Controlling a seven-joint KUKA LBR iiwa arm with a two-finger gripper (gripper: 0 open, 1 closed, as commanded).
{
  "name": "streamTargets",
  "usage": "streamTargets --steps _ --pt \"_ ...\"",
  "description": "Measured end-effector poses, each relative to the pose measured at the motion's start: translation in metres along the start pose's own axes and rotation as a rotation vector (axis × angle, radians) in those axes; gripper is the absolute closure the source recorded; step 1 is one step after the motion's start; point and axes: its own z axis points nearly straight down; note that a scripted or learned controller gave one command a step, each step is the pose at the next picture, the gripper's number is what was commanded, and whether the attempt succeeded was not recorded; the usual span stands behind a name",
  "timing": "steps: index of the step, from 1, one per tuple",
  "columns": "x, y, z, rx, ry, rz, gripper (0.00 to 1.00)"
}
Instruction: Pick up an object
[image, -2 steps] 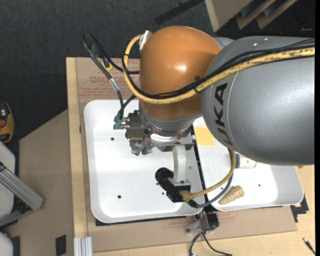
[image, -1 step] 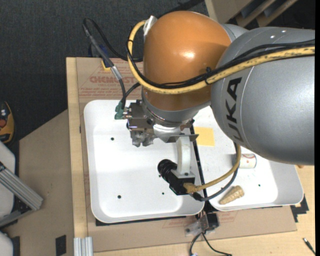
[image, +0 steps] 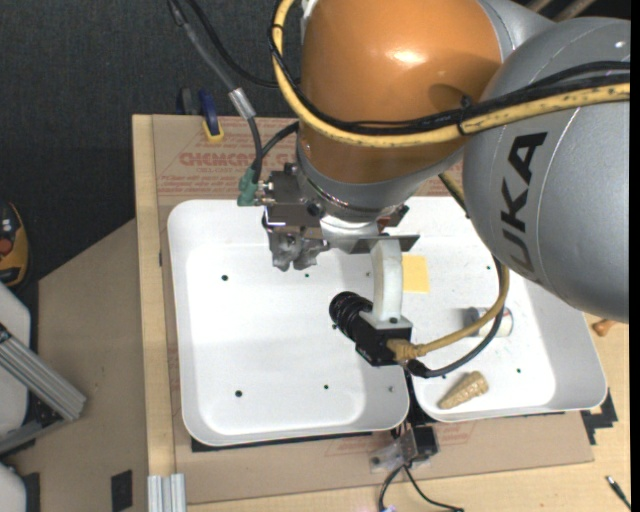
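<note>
Camera view: two white bins sit side by side on the brown counter. The big grey and orange arm hangs over them. Its gripper is over the back part of the left bin. I cannot tell if the gripper is wide or narrow, because it looks small and dark here. In the right bin a tan cone lies near the front edge. A yellow square lies flat farther back, close to where the two bins meet, partly behind the arm. A small grey thing lies between the cone and the square.
</note>
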Motion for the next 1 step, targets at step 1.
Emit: streamTargets --steps 1 --pt "0.0002 0.0008 -0.1554 -0.014 0.007 -0.001 1.00"
